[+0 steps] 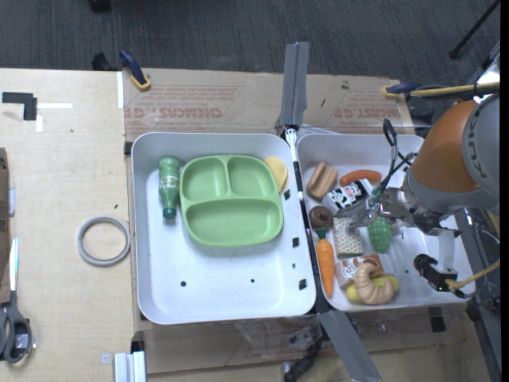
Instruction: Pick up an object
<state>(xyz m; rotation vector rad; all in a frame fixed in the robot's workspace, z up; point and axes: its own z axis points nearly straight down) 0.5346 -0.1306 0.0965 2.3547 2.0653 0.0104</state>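
Observation:
My gripper (374, 213) hangs low over the middle of the right bin (413, 146), with the grey arm and its orange band (449, 153) reaching in from the right. Just below the gripper lies a small green toy vegetable (381, 235), touching or very close to it. Around it are a black-and-white carton (351, 196), a red sausage (359, 177), a bread roll (320, 179), a brown donut (320, 216), a waffle-like cracker (346, 235), a carrot (325, 266) and a croissant (373, 285).
The left bin (223, 289) holds a green divided plate (231, 200), a green bottle (169, 185) and a yellow piece (277, 169). On the bench to the left lie a tape ring (104, 239) and scissors (14, 329).

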